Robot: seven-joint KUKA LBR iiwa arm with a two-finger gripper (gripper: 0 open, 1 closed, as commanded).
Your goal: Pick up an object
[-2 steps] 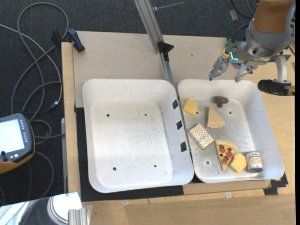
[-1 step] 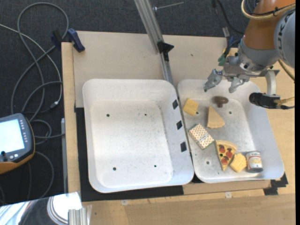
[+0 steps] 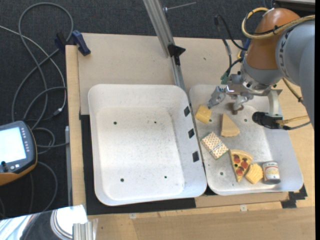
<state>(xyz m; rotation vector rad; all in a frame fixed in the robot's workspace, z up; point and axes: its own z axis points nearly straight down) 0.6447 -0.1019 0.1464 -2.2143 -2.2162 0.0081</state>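
Gripper (image 3: 228, 98) low over right bin (image 3: 285, 144), metal fingers spread wide, nothing between. Below: rounded yellow chunk (image 3: 203, 115), tan wedge (image 3: 229, 126), dotted square cracker (image 3: 215, 145), pizza slice (image 3: 240, 164) touching waffled yellow piece (image 3: 254, 173), small can (image 3: 271, 172). Left bin (image 3: 137, 144) speckled, smooth white plastic.

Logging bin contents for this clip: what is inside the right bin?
Right bin: two cheese wedges, patterned cracker, pizza slice, yellow waffle piece, small can. The arm covers its far corner.
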